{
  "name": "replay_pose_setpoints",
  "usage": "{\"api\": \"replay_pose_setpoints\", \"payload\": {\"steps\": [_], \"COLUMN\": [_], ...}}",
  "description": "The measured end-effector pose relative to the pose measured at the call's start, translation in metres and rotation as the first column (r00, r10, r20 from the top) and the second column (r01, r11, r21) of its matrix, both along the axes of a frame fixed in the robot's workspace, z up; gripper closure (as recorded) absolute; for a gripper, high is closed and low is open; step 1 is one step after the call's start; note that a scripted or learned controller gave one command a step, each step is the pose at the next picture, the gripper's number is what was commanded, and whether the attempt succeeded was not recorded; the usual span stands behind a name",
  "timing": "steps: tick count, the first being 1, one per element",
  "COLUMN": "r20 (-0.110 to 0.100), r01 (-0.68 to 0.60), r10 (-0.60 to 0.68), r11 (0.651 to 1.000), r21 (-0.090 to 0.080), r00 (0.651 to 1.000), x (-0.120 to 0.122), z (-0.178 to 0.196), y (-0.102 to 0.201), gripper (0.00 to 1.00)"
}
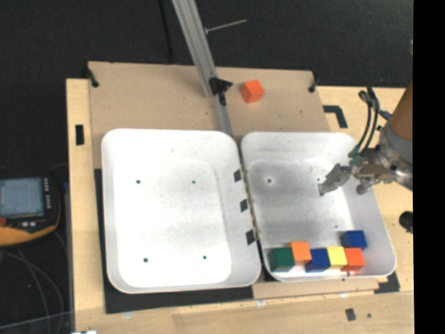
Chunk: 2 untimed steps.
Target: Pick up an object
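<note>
The two grey fingers (332, 179) of the arm's gripper (345, 181) are spread apart with nothing between them, hanging over the right-hand shallow white bin (278, 152) near its right wall. Small blocks sit along that bin's near edge: green (281, 258), orange (300, 250), blue (319, 258), yellow (336, 256), orange-red (354, 257), and another blue (354, 239) just behind. A lone orange cube (252, 91) rests on the brown board (153, 96) beyond the bins.

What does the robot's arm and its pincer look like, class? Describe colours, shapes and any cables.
At the view's right edge, the arm shows an orange-brown band above a grey wrist. Dark cables loop beside it. The pincer is grey metal, small and angular, with a narrow pointed end.
</note>
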State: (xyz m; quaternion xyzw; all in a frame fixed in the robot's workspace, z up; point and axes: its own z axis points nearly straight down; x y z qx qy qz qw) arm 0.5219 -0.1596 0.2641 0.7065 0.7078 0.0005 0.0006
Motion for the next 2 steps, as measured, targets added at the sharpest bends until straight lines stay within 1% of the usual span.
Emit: {"api": "replay_pose_setpoints", "payload": {"steps": [1, 2], "r20": [-0.005, 0.003], "r01": [0.005, 0.004], "r10": [-0.005, -0.004], "r11": [1.0, 1.0], "r21": [-0.002, -0.001], "r00": [1.0, 1.0], "x": [0.041, 0.006], "z": [-0.091, -0.165], "y": [-0.051, -0.044], "gripper": [0.0, 0.0]}}
